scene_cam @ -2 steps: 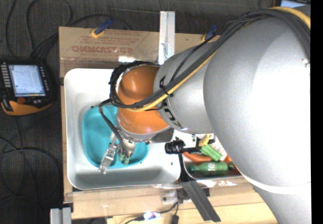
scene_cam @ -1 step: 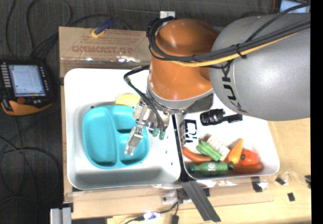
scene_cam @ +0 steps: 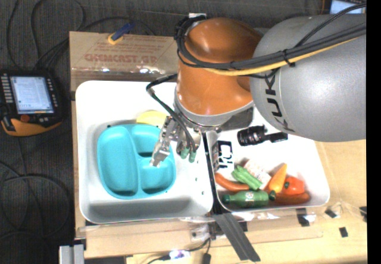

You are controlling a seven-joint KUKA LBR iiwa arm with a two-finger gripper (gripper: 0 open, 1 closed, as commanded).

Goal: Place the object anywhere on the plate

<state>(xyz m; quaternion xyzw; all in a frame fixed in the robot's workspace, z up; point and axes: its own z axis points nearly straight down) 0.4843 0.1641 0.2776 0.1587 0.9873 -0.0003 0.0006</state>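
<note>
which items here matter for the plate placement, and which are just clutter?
Job:
- blue plate, divided, in the left bin
- gripper, over the plate's right side
- yellow object, by the plate's far edge, partly hidden by the arm

Lying about:
- toy vegetables in the right bin
- green bottle
- cardboard box
- handheld pendant

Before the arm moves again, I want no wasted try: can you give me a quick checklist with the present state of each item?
1. Gripper over the left bin: ok.
2. Fingertips above the blue plate: ok.
3. Object seen between the fingers: not ok, nothing visible there.
4. Plate lying flat in its bin: ok.
5. Yellow object behind the plate, on the plate or off it: cannot tell, arm partly hides it.
6. Toy vegetables in the right bin: ok.
</note>
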